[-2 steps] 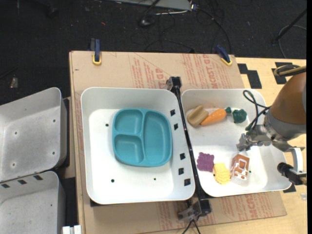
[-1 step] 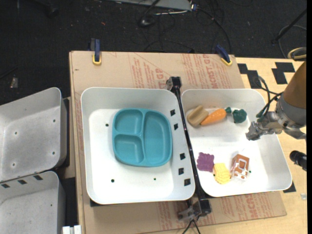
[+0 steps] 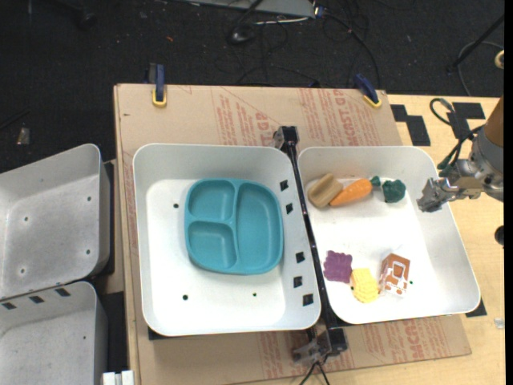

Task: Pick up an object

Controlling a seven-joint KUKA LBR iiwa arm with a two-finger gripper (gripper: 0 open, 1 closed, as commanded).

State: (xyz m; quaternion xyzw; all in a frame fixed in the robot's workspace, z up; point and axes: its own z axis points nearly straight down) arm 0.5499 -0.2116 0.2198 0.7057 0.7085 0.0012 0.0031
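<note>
Hovering at right bin (image 3: 449, 215) rim, pincer (image 3: 430, 196) too blurry, can't tell grip state.

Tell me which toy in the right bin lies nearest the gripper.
The dark green toy, at the right end of the upper row beside the carrot; the gripper sits just right of it.

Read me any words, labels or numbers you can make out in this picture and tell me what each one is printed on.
Red lettering on the cardboard sheet under the two bins: printed sideways and upside down, too blurred to read.
White bins, teal divided plate, toy food: no text visible.
</note>
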